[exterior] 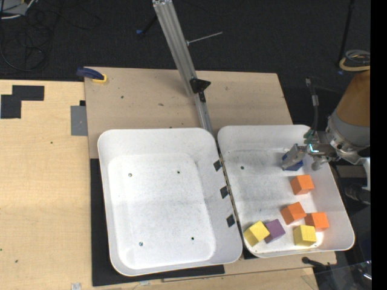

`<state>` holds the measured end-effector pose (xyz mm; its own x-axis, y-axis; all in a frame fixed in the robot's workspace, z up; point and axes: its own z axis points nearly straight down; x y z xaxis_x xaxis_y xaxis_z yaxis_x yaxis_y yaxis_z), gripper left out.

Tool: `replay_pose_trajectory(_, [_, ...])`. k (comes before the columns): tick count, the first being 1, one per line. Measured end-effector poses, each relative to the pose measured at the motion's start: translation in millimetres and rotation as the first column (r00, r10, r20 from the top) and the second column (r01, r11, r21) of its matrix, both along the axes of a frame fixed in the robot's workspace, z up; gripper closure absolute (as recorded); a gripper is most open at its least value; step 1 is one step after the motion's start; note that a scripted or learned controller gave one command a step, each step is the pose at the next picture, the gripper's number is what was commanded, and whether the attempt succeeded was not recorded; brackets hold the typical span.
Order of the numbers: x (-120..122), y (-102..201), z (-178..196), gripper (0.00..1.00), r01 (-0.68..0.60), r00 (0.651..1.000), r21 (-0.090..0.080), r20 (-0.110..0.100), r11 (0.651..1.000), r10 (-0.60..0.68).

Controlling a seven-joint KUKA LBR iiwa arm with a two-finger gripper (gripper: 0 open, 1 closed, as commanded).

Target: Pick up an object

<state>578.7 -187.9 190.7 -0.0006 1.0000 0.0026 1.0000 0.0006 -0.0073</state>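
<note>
The tool point(296, 157) sits low in the right bin point(260, 139), toward that bin's two o'clock area, with the arm point(354, 110) reaching in from three o'clock. A small blue object point(294, 164) lies right at the tool's tip, touching it or just under it. Whether the tool is open or closed on that piece I cannot tell; the tip is a small grey blur against the blue, and no clear gap or clamp can be made out.

Just at five o'clock from the tool lies an orange block point(302, 184), close but apart from it. Further toward six o'clock, near the bin's lower edge, the other pieces cluster: a second orange block point(293, 212), a third orange block point(318, 221), a yellow block point(304, 235) beside it, and a purple block point(274, 229) touching another yellow block point(256, 232) at its nine o'clock side. The left bin point(121, 144) lies at nine o'clock from the right bin, both on the wooden table point(242, 95).

As a judgement, the pick seems to be at the grasp stage: the tool is down at the blue object, yet nothing appears lifted off the bin floor. Closing firmly and raising the piece look to be what is left.

The blue object's shape is partly covered by the tool, and the arm's upper body is cut off at the edge.
</note>
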Motion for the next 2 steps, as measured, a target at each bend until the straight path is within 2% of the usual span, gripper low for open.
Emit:
replay_pose_trajectory(1, [1,0,2,0.00,-0.001,1.000,-0.001,0.004,1.000,0.001])
replay_pose_trajectory(2, [-5,-3,-43,0.00,0.001,1.000,0.000,0.000,1.000,-0.001])
